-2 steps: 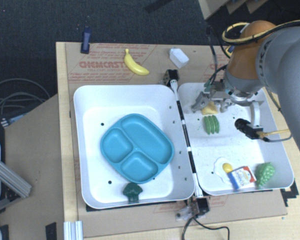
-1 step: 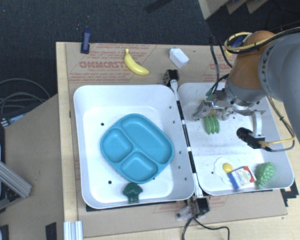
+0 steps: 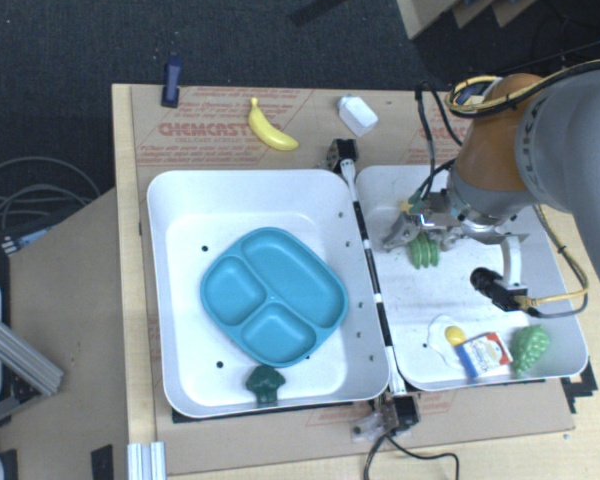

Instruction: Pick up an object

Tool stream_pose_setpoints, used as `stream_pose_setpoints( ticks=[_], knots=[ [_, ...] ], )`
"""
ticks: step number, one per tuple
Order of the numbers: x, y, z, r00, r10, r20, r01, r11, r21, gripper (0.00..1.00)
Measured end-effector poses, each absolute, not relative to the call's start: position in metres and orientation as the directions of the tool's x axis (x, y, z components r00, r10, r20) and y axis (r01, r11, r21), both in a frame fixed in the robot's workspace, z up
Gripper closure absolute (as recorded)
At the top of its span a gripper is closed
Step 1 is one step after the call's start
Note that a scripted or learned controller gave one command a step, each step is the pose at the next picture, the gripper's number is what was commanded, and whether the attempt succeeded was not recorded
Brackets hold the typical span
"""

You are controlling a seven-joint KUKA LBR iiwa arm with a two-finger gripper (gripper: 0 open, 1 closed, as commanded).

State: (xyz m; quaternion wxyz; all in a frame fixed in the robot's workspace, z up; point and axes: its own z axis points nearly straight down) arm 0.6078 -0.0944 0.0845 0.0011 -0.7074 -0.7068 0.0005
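I am watching the gripper (image 3: 417, 230) hanging over the right bin (image 3: 410, 303), toward that bin's eleven o'clock corner, with the grey arm (image 3: 565, 138) reaching in from three o'clock. A green ridged piece (image 3: 424, 253) is lying on the bin floor at the gripper's six o'clock, its upper end tucked just under the tool. I am not making out whether the two are touching, and I cannot tell whether the pincer is released or clenched.

Down at the same bin's five o'clock, three things are sitting close together. A toy fried egg (image 3: 446, 334) is at the nine o'clock end, a small red, white and blue carton (image 3: 483, 354) is in the middle, and a bumpy green cluster (image 3: 530, 346) is at the three o'clock end.

The left bin (image 3: 180, 268) is carrying a blue divided plate (image 3: 270, 295) at its centre, with a dark green broccoli piece (image 3: 265, 383) at the plate's six o'clock, against the bin's near wall.

On the bench (image 3: 210, 128) beyond the bins, at their twelve o'clock, a yellow banana (image 3: 270, 128), a white block (image 3: 358, 115) and a small blue item (image 3: 171, 80) are lying well apart.
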Motion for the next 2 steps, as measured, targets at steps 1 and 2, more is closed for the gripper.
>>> stream_pose_setpoints(
  ticks=[1, 2],
  knots=[
    [0.608, -0.094, 0.095, 0.002, 1.000, 0.001, 1.000, -0.002, 0.000, 1.00],
    [0.623, -0.029, 0.220, -0.002, 1.000, 0.000, 1.000, 0.002, 0.003, 1.00]
  ],
)
